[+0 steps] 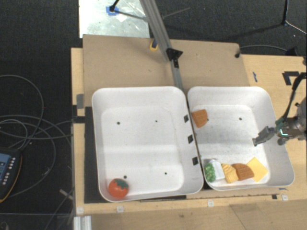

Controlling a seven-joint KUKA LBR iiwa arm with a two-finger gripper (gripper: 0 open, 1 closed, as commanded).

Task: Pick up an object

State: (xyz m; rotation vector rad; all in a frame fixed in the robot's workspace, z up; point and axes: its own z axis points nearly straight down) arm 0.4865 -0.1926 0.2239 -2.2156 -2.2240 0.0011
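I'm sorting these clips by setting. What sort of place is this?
Most likely a robotics lab bench set up for picking trials: two shallow white bins side by side hold toy food such as a tomato, the robot's hand reaches in, and loose cables trail across dark carpet.

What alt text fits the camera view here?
A pincer hangs over the right bin, nothing visibly between its fingers. That bin holds an orange piece and a cluster of food items; the left bin holds a tomato.

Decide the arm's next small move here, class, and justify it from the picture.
Probably ease the gripper down toward the yellow block. It sits over the right bin by its right wall, with the cluster of items just below it in the view.
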